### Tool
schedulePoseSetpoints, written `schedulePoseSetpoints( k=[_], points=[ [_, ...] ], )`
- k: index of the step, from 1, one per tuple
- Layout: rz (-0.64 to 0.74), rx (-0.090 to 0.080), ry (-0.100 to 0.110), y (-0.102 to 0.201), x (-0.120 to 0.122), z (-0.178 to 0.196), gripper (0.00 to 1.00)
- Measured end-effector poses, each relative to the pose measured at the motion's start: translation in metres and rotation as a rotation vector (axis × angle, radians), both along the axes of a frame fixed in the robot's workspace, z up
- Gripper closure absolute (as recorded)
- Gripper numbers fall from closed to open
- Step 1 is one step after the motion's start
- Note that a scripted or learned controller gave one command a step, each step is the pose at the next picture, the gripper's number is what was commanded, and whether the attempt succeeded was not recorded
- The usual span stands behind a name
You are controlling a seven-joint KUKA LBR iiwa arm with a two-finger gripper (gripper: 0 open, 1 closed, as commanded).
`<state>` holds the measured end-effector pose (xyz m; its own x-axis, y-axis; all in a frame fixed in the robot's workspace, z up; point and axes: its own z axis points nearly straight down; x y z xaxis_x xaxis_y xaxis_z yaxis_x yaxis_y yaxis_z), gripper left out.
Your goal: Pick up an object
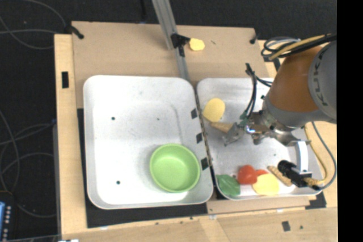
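While the arm (300, 88) reaches in from three o'clock, its gripper (229, 134) hangs low over the right bin (227, 88).
Whether the pincer is apart or together cannot be told; nearest candidate: yellow object (214, 110) at its eleven o'clock, just beside it, not held.

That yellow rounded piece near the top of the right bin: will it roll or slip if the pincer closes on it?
The yellow rounded piece looks smooth and domed, so it may squirt sideways under a pinch. It seems small and probably light. It lies close to the right bin inner wall, which might stop a roll that way. The pincer sits just below it.
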<state>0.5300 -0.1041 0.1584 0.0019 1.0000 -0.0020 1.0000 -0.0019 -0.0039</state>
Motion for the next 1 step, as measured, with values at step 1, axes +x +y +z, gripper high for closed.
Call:
schedulePoseSetpoints(
  k=[1],
  points=[
    [-0.003,0.004,-0.008,0.0012,0.0026,0.0136,1.0]
  ],
)
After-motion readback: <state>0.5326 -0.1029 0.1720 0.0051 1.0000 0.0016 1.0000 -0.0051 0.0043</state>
